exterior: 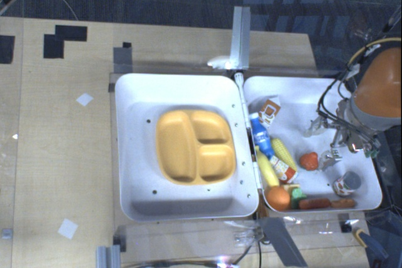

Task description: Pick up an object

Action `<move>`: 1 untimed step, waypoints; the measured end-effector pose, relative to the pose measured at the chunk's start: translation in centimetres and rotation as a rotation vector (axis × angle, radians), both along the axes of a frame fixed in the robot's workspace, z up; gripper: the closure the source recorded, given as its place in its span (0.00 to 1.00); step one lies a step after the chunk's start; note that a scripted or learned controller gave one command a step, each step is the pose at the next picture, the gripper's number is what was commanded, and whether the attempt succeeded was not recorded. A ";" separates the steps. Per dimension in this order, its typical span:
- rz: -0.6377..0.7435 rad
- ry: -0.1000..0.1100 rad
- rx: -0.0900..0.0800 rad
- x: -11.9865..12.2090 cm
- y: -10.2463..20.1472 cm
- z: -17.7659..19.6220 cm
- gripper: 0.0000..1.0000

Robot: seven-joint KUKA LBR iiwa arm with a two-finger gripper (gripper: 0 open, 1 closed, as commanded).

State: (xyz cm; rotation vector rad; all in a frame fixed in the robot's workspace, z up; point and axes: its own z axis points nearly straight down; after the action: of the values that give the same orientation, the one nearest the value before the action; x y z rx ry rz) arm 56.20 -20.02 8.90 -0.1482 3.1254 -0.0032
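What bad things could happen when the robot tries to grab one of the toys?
The toys are packed tightly along the right bin's left wall, so going for the corn might bump the blue bottle or banana.

The gripper hangs right beside the small red toy, which looks round and might roll away if nudged.

Glossy yellow plastic tray [193,146] in smooth white bin [135,135].

A yellow divided tray [193,146] lies in the left white bin [132,103] on the wooden bench [56,154].
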 end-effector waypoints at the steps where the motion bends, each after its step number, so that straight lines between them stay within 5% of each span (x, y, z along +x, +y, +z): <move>1: 0.053 -0.002 0.001 -4.9 6.7 0.2 0.00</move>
State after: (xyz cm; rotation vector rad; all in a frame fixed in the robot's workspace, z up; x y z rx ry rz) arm 51.34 -13.35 9.06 -0.2308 3.1187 -0.0018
